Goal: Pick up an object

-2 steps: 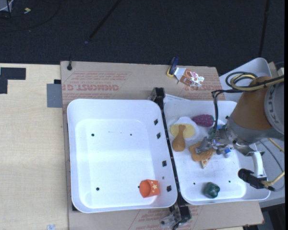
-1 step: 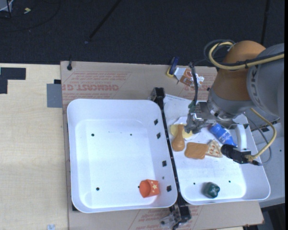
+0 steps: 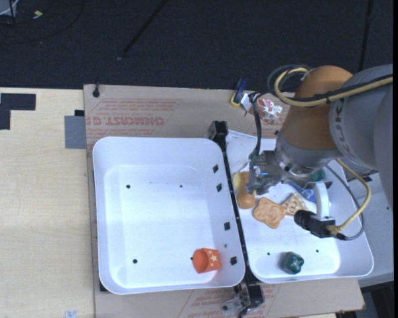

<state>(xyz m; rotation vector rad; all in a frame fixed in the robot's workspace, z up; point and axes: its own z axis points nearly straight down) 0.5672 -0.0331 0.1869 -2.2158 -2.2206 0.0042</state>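
Claw (image 3: 255, 177) down in right bin (image 3: 358, 260) over yellow toy (image 3: 242, 181), can't tell its state. Toast-shaped toy (image 3: 270, 212) crowds close, so grab could slip or snag both.

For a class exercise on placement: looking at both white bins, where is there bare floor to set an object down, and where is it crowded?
Most of the left white plastic bin is bare floor, bordered by its walls and the small orange block near its front right corner. In the right white bin, bare floor lies along the front beside the dark green round object. Its middle is crowded: the tan toast-shaped piece, other items, and the end effector.
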